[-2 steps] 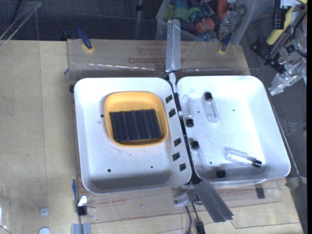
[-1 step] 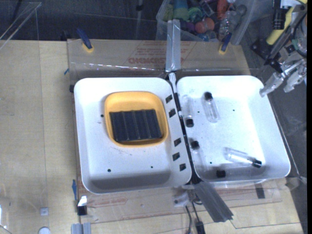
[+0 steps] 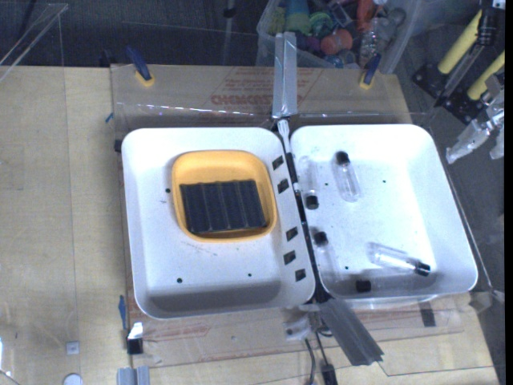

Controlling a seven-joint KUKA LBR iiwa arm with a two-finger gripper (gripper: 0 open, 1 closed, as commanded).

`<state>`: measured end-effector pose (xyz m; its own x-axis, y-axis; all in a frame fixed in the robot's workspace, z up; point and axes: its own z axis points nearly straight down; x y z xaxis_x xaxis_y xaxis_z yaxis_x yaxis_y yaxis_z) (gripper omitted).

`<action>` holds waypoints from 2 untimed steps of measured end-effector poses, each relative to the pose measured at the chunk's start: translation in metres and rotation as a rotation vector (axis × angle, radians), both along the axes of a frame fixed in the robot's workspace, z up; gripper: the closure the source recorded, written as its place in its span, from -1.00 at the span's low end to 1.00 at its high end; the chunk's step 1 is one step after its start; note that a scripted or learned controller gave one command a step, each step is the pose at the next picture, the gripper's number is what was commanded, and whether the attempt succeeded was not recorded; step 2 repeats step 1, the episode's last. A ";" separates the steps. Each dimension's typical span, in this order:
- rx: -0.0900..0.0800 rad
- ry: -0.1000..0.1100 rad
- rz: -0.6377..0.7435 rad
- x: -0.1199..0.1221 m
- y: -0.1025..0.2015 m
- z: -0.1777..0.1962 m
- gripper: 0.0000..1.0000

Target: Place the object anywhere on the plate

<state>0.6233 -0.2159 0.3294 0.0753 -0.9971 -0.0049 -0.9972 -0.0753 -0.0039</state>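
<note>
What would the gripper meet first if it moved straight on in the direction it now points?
The gripper sits at the right edge, beyond the right bin, tips aimed down-left. Going on, it would likely meet that bin's right rim or floor first, before the clear tube. Depth is uncertain.

Pale silvery-white gripper (image 3: 470, 143), angular and faceted, narrowing to a thin tip with a metallic sheen. Just above and behind it, a blurred whitish-grey wrist block (image 3: 496, 111), cut off by the frame. Farther above the gripper, black brackets (image 3: 449, 87) with yellow tubes (image 3: 463, 45); cannot tell whether these belong to the arm. Too small and blurred for reading screws or markings.
</note>
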 end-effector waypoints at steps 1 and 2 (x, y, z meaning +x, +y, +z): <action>-0.001 0.001 -0.021 -0.030 0.007 -0.019 -1.00; -0.001 0.001 -0.021 -0.030 0.007 -0.019 -1.00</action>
